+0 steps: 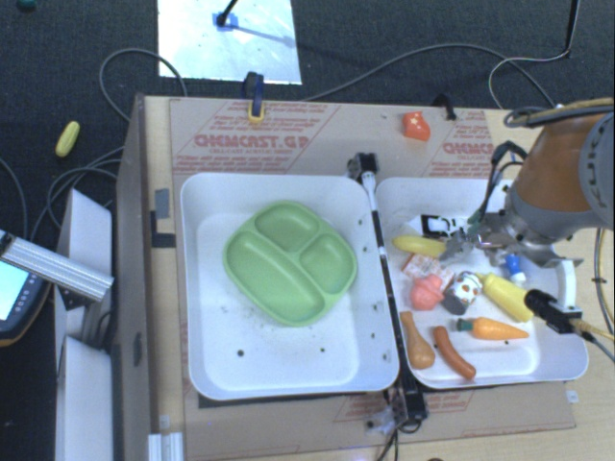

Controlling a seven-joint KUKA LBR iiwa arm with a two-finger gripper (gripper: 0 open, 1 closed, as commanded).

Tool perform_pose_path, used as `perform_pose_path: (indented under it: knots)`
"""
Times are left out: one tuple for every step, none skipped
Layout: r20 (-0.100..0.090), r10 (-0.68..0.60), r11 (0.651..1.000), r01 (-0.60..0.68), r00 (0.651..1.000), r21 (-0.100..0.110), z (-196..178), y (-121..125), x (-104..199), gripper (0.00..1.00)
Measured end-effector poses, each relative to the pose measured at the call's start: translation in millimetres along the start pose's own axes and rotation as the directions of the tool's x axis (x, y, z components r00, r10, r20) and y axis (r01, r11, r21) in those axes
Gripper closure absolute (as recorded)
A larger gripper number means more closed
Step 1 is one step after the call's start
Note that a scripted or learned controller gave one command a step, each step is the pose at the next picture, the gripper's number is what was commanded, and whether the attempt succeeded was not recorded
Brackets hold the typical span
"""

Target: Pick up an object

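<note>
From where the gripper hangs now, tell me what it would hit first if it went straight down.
Probably the yellow banana at the upper left of the right bin. The gripper hangs just beside it, with the pink toy a little lower in view. Depth is hard to judge from this slant, so it might reach bare bin floor instead.

The arm (567, 176) is running off the right edge and covering part of the right bin (567, 358). The end effector (471, 240) is blurring, its fingertips too small to read.
</note>
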State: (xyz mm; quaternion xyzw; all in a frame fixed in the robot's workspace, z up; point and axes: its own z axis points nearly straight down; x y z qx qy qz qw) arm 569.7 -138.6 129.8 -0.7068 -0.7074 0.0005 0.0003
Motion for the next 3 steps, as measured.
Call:
perform_pose_path:
  knots:
    - [-0.001, -0.001, 1.0, 0.001, 1.0, 0.0, 24.3, -57.2, 43.9, 0.0]
    - [-0.001, -0.001, 1.0, 0.001, 1.0, -0.004, 13.5, -56.0, 43.5, 1.0]
    - [-0.002, -0.004, 1.0, 0.004, 1.0, -0.003, -55.1, -25.7, 138.3, 1.0]
